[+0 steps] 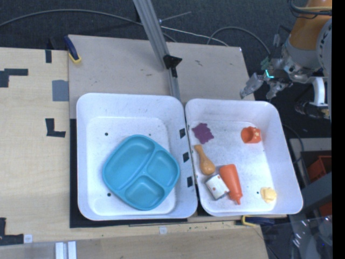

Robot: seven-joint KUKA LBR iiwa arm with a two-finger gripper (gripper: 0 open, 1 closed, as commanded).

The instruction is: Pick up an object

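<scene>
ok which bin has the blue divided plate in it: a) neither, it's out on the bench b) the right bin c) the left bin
c: the blue divided plate lies flat inside the left bin, while the right bin holds the small things, such as the carrot and the purple piece.

Two bins sat side by side on the bench, walls touching at the middle. The left bin [86, 144] held a divided tray [141, 171], lying toward its near right part. In the right bin [283, 144]: a flat patch [202, 131] at far left, a cup [250, 135] at far right, a drumstick [204, 161] below the patch, a carrot [232, 182] nearer centre, a small can [216, 187] touching the carrot's left side, a small lump [268, 194] at the near right corner. The gripper [261, 85] hung beyond the right bin's far right corner, outside the rim. A metal post [153, 31] ran from the bins' junction toward the far edge.
</scene>
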